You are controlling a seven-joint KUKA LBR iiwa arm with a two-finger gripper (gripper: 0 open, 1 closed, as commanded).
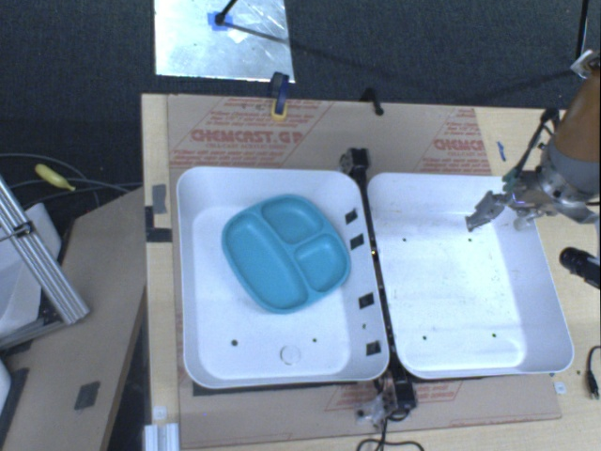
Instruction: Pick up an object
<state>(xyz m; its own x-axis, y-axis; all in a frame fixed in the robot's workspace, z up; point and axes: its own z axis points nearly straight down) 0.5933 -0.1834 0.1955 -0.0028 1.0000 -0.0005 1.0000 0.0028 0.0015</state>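
Two white bins side by side on bench. Left bin holds a blue divided plate, lying flat near centre. Right bin: gripper hovers over its upper right part, nothing between the fingers; how far apart they stand, cannot tell. Plate well apart from gripper.

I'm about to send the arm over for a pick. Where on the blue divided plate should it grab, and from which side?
Probably the raised outer rim of the blue plate, from straight above. It lies flat in the left bin, so there is nothing to pinch from the side. The edge nearest the right bin looks best, since the gripper sits over there and the plate stands apart from the wall.
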